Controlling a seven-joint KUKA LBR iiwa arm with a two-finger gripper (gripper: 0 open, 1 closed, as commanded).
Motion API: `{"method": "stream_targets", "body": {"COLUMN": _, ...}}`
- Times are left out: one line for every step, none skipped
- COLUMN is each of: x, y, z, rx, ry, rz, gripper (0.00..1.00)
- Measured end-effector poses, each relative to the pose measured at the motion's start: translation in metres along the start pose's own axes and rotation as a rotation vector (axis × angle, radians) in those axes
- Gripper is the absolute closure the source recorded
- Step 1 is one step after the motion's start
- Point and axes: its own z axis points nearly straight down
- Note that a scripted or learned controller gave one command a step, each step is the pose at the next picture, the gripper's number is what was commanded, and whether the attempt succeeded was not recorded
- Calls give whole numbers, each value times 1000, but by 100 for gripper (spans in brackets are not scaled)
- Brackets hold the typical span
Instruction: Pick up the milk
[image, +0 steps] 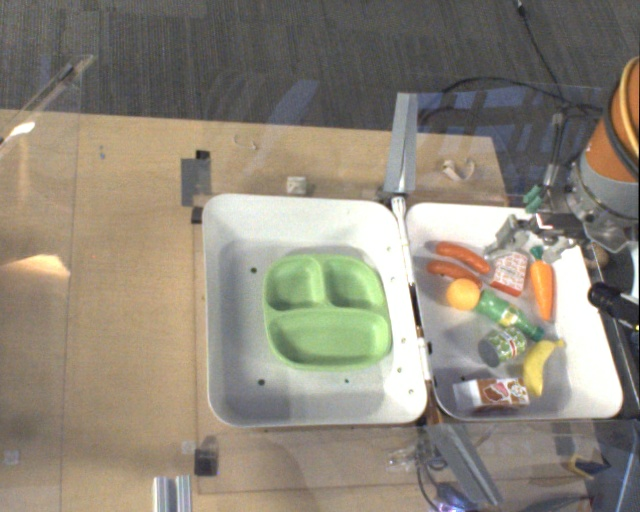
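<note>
The gripper (528, 232) stands over the far end of the right bin (600, 400), its metal fingers spread apart and pointing down toward the milk (509, 271), a small red-and-white carton lying just beneath and slightly nearer the camera. Nothing sits between the fingers; whether a fingertip already touches the carton's upper edge cannot be told from this angle.

Risk assessment: the milk is closely hemmed. A carrot (541, 289) lies just beside it on the arm's side, two sausages (458, 259) lie on the other, and an orange (462, 294) and a green bottle (507, 311) rest near its lower end. A closing stroke that is off-line is likely to catch the carrot instead of, or together with, the carton. The carton appears tilted, so the fingers may meet a slanted face and squeeze it out sideways. The bin's far wall is near, leaving little room for the outer finger to descend.

A second carton (494, 393) lies at the bin's near edge, well apart from the gripper. The left bin (230, 300) holds a green tray (326, 310).
</note>
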Motion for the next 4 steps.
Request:
{"method": "stream_targets", "body": {"x": -40, "y": -50, "z": 93, "rx": 0, "ry": 0, "rz": -59, "gripper": 0}}
{"method": "stream_targets", "body": {"x": -80, "y": 21, "z": 90, "rx": -1, "ry": -1, "rz": -103, "gripper": 0}}
{"method": "stream_targets", "body": {"x": -82, "y": -53, "z": 183, "rx": -8, "ry": -4, "rz": -289, "gripper": 0}}
{"method": "stream_targets", "body": {"x": -19, "y": -27, "z": 125, "rx": -5, "ry": -2, "rz": -365, "gripper": 0}}
